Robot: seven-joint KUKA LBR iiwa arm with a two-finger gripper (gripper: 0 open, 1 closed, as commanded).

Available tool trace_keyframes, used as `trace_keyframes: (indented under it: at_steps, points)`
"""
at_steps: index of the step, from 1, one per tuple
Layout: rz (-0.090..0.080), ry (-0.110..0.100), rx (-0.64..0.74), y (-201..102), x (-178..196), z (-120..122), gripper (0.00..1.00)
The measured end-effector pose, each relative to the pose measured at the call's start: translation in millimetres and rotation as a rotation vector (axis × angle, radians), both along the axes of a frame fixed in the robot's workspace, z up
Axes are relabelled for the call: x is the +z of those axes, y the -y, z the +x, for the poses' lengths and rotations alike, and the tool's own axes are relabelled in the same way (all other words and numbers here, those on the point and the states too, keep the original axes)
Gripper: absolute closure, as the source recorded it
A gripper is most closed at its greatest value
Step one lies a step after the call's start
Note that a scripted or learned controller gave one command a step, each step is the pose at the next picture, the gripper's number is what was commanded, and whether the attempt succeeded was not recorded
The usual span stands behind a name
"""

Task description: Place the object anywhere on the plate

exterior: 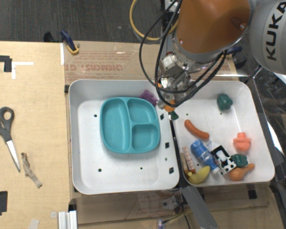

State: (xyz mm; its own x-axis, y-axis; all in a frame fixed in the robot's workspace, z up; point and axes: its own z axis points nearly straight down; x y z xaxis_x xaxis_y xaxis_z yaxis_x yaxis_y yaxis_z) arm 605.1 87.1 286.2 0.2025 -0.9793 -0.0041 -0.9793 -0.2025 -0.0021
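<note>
1. Pale wood surface [28, 128] runs under everything you see; two white bins sit on it side by side, a left bin [81, 175] and a right bin [257, 123], touching along their middle walls.
2. You have one plate [130, 125]: teal, rounded, with three compartments, one long one on its left and two smaller ones on its right. It lies flat in the left bin, toward the far right part.
3. One purple object [148, 97] peeks out just beyond the plate's far right corner, by the bin's back wall.
4. Count the right bin's contents: one dark green lump [224, 101] near the back, one orange-red sausage [197, 129] in the middle, one pink piece [241, 142] by the right wall, one blue packet [200, 150], one yellow banana-like piece [199, 176] at the front, one black-and-white piece [224, 160], one teal lump [239, 160], one orange carrot-like piece [239, 172], and one thin brown stick [187, 159] along the left wall.
5. Which of these is the task's object you cannot tell.
6. Your one arm [214, 18] hangs over the bins' divide near the back, its orange band large in view and cables looped around it.
7. The claw [169, 104] points down at the divider, just off the plate's far right corner; a small orange bit shows at its tip, but you cannot tell whether the claw is open or closed.
8. Left of the bins you have one pair of scissors [5, 128] and one small scrap [31, 171], both well apart from the bins.
</note>
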Motion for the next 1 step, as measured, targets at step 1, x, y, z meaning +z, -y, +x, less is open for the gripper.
trace_keyframes:
  at_steps: [1]
  points:
    - [0.0, 0.0, 0.0, 0.3, -0.1, 0.0, 0.0]
